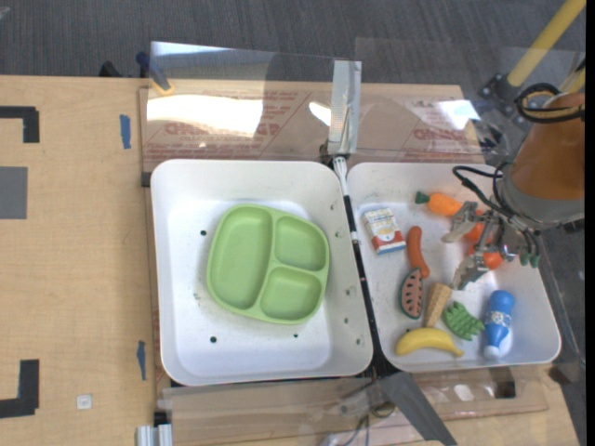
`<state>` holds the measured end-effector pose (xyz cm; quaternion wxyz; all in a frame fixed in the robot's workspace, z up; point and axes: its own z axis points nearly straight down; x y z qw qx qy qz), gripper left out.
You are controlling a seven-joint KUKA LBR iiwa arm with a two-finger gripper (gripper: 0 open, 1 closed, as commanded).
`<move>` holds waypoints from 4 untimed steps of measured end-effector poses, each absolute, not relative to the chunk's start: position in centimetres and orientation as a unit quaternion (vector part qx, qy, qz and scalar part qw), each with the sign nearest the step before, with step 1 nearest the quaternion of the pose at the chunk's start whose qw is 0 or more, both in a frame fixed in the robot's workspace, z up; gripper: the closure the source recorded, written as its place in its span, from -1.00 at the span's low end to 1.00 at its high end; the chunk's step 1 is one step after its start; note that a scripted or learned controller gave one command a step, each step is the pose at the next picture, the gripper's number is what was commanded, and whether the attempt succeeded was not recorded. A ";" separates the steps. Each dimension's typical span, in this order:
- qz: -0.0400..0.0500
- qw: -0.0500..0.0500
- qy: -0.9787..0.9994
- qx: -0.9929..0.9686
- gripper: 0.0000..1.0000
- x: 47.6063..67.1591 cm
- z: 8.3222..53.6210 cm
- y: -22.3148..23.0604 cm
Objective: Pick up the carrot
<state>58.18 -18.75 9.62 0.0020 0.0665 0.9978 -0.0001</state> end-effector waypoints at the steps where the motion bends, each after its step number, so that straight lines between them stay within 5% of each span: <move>1: -0.001 0.006 0.998 0.065 1.00 58.5 10.9 -18.6; 2: 0.000 0.004 0.992 0.127 1.00 66.2 8.9 -21.6; 3: 0.002 -0.010 0.992 0.128 -1.00 65.7 8.7 -21.7; 4: -0.009 -0.014 0.961 0.276 -1.00 64.8 8.8 -17.0</move>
